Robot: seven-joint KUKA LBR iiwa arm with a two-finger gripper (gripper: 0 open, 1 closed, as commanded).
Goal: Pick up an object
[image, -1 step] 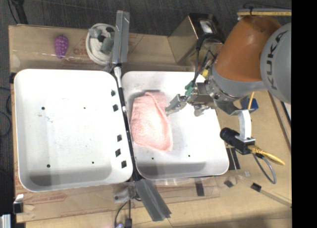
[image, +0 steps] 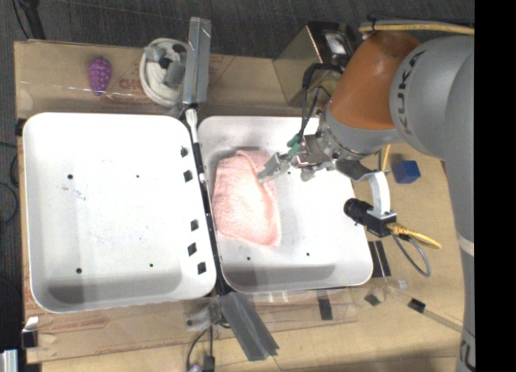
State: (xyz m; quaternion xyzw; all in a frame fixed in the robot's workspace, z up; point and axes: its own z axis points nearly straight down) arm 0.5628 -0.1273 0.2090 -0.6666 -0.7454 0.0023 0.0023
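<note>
A pink folded cloth [image: 244, 198] lies in the right bin [image: 339, 257], towards its left side. My gripper [image: 272, 168] reaches in from the right and sits at the cloth's upper right edge, its fingers low over the fabric. The arm's grey and orange wrist hangs above the bin's upper right part. Nothing shows lifted between the fingers.
The left bin [image: 105, 201] stands beside it, parted by a grey divider with black clips. Beyond the bins lie a purple grape-like toy [image: 99, 73] and a white coil of cord [image: 164, 68]. A small blue block [image: 407, 171] sits off the right bin's right edge.
</note>
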